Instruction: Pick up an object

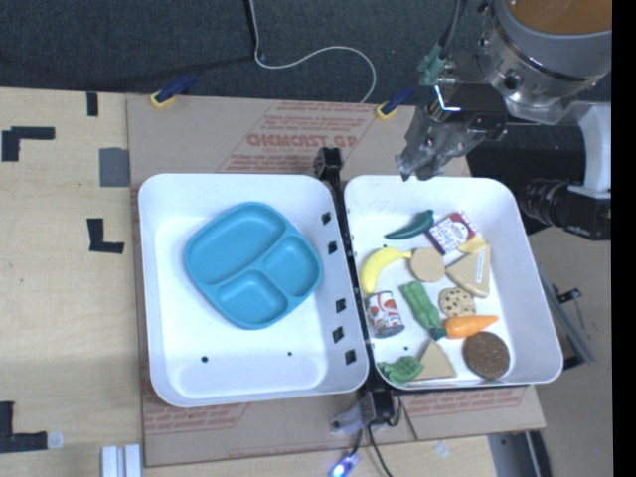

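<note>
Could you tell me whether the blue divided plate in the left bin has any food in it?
Empty: the blue plate shows three bare compartments, and the toy food sits in the right bin.

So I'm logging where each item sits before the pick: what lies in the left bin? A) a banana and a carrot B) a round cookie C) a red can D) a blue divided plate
D: the blue divided plate lies in the left bin, while the banana, carrot, red can and cookie all lie in the right bin.
</note>
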`<state>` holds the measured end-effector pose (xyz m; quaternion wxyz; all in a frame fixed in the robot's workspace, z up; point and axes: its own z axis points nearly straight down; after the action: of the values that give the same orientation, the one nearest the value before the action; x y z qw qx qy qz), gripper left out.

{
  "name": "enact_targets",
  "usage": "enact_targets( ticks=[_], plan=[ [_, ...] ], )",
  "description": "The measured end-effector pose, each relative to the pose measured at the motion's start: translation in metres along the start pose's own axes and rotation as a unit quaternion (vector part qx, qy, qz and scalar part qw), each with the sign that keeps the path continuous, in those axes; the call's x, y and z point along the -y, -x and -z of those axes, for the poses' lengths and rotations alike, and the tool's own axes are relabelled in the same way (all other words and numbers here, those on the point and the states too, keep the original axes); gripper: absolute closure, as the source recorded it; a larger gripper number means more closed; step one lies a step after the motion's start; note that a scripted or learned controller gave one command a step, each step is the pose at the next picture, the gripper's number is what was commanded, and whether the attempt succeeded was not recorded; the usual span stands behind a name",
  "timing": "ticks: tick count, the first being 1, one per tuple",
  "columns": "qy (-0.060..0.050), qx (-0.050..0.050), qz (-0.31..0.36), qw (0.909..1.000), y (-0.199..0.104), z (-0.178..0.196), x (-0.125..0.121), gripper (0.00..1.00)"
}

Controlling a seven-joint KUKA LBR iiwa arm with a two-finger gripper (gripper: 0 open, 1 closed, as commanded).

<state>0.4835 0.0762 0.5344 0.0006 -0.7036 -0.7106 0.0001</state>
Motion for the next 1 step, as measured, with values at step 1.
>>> enact_targets(
  ticks=[1],
  plan=[
    [0.000, 0.000, 0.000, 1.0000, -0.0717, -0.0004, -0.0003, 1.00]
  ],
)
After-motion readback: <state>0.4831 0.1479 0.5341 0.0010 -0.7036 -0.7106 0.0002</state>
